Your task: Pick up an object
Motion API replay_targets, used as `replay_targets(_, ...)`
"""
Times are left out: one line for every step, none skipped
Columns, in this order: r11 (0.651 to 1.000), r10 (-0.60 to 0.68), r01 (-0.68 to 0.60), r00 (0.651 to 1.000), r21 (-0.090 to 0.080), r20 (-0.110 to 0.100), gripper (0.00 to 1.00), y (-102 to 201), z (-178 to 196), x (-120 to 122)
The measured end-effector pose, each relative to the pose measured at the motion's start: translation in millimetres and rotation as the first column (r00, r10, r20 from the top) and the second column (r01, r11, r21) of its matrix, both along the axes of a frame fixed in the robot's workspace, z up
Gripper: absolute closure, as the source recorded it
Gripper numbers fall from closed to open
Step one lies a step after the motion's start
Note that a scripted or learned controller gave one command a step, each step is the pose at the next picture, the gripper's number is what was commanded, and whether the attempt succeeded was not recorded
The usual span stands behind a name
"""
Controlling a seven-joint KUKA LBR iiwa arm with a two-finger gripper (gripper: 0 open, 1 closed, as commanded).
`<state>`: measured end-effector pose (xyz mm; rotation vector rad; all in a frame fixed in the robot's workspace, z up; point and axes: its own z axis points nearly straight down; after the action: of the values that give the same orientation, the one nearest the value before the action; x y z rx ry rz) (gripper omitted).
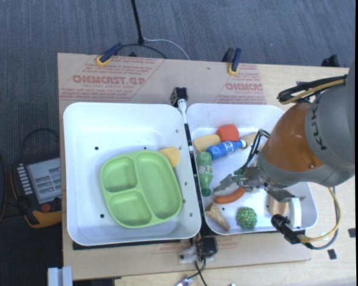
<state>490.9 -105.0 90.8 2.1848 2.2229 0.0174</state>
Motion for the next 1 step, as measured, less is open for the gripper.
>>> replay_targets(1.000, -0.002, 0.002, 1.000, -0.001, 0.000, 1.00, -1.1, 10.7, 0.1)
